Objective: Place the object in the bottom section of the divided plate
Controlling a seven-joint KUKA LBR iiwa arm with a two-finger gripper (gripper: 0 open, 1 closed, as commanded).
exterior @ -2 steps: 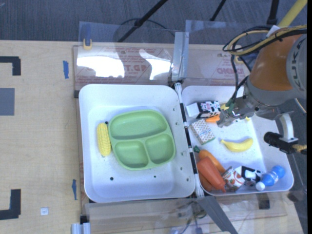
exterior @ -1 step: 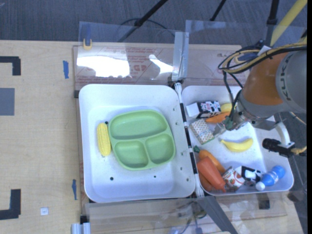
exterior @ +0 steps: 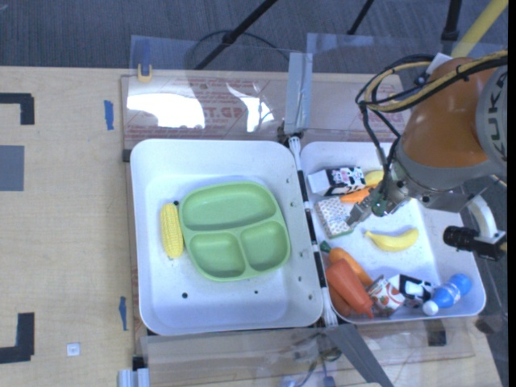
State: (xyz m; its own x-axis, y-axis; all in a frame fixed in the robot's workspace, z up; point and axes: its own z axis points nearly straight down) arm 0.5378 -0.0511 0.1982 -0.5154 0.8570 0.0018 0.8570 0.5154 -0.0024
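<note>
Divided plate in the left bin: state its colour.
Light green, plain with no pattern. The divided plate shows clearly in the camera view, beside the yellow corn cob.

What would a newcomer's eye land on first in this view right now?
Probably the green divided plate in the middle of the left bin, with a yellow corn cob lying beside its left edge. Next, the grey and orange arm over the right bin, its gripper just above a banana.
</note>
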